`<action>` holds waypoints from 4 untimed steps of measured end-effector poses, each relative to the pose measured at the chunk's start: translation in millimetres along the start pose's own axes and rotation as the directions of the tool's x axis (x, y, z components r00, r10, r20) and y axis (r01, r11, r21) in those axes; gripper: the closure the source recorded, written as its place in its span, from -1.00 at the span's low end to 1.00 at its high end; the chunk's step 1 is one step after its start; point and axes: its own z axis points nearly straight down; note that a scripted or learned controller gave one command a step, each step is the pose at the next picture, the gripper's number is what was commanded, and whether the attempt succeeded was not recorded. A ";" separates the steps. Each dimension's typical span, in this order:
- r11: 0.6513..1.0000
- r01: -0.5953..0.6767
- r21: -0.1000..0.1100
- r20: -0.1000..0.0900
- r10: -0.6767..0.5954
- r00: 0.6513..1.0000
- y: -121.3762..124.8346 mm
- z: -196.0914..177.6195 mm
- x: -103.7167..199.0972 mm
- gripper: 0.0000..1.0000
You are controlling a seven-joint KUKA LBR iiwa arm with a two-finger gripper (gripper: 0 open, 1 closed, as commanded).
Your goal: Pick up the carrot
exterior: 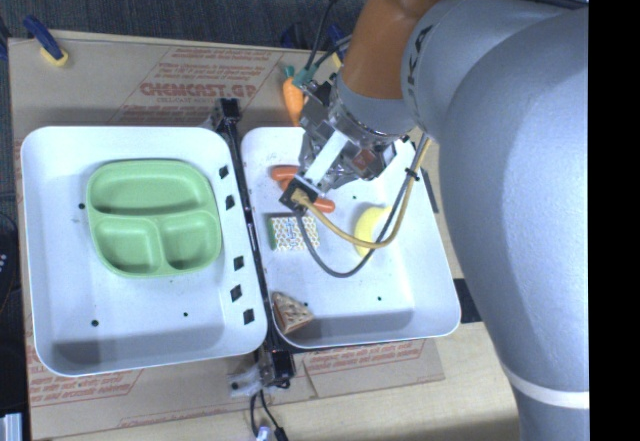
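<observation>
The large grey robot arm (520, 179) fills the right side of the frame, its orange band (385, 34) sitting at upper centre above the wrist. It reaches leftward and down over the right-hand bin.

Two shallow white plastic bins lie side by side on a brown cardboard sheet with red printing (200, 79). The left bin (50, 259) occupies the left half of the frame; the right bin (420, 299) sits at centre, partly covered by the arm.

A pale green plastic tray with three compartments (153, 216) lies in the upper middle of the left bin.

A yellow and black cable (375, 241) loops down from the wrist across the floor of the right bin.

The two-finger gripper (303, 194) hangs low over the upper left part of the right bin, tip pointing to lower left. Whether its pincer is apart or together cannot be told.

A yellow rounded object (369, 222) lies near the middle of the right bin, just right of the gripper.

A small patterned green and white square (289, 232) lies just below the gripper tip.

A brown wedge-shaped item (291, 310) rests at the lower left corner of the right bin.

The orange carrot (292, 100) lies at upper centre of the frame, at the right bin's upper edge, beside the wrist.

A slim orange-red item (285, 172) lies in the bin just left of the gripper.

A blue and yellow clip (45, 39) is at the upper left corner of the cardboard.
</observation>
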 end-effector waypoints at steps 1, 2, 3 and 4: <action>1.000 0.005 0.004 0.001 -0.005 1.000 -0.5 -9.6 0.3 1.00; 0.995 0.100 -0.017 -0.008 -0.101 0.995 -53.4 -9.1 22.5 1.00; 0.994 0.106 -0.014 -0.006 -0.106 0.994 -53.8 -18.8 22.5 1.00; 0.789 0.614 -0.020 0.004 -0.614 0.789 -36.3 -10.8 -0.7 1.00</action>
